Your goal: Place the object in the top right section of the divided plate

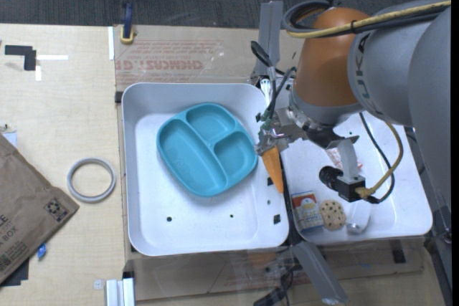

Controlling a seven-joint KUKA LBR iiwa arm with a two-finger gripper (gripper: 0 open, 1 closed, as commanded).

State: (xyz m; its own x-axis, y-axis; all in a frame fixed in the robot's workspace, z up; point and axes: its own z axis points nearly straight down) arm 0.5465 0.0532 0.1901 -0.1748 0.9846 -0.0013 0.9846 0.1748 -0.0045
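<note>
The desk [57, 111] carries two white bins side by side. The grey arm [401, 54], with its orange band [326, 64], reaches in from the right and covers much of the right bin [412, 215]. The left bin [143, 226] holds the blue divided plate [206, 148], lying slightly tilted in the bin's upper middle, with one long section and two smaller ones. A brown cardboard box [25, 211] lies on the desk at the far left. Just right of it, still outside the bins, sits a grey tape ring [91, 178].

The gripper [270, 138] hangs over the wall between the two bins, just beside the plate's right edge. Below it, an orange carrot-like object [273, 167] points down along that wall; its top end sits at the fingers, but I cannot tell whether they are closed on it or open. The object is outside the plate, beside its right rim.

In the right bin's lower part lie a small card [305, 208], a cookie [331, 212] touching it, and a pale small item [357, 224] nearby.
</note>
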